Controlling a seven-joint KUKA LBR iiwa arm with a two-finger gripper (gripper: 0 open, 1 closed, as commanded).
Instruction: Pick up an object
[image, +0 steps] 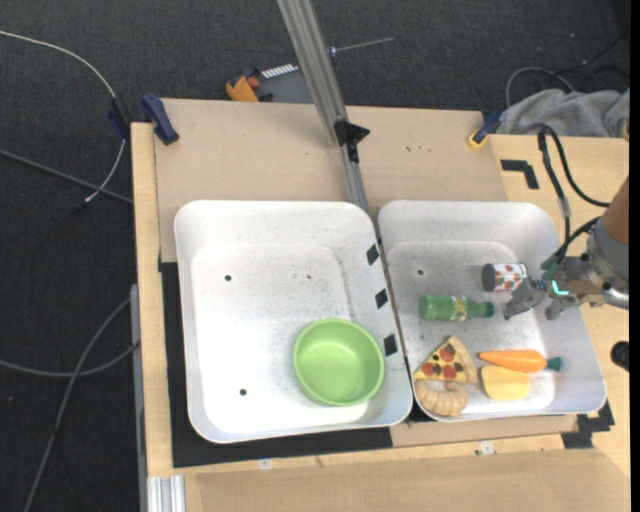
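Toys lay in the right bin (400, 225), and the gripper (535, 297) hung over them with its fingers spread apart and nothing between them. Closest was the small can (504, 275), lying on its side just up and to the left of the fingertips, its long way running left to right. The green bottle (453, 307) lay further left (also on its side). The carrot (513, 359) sat below, nearer the front. The green bowl (339, 361) was in the left bin (200, 235).
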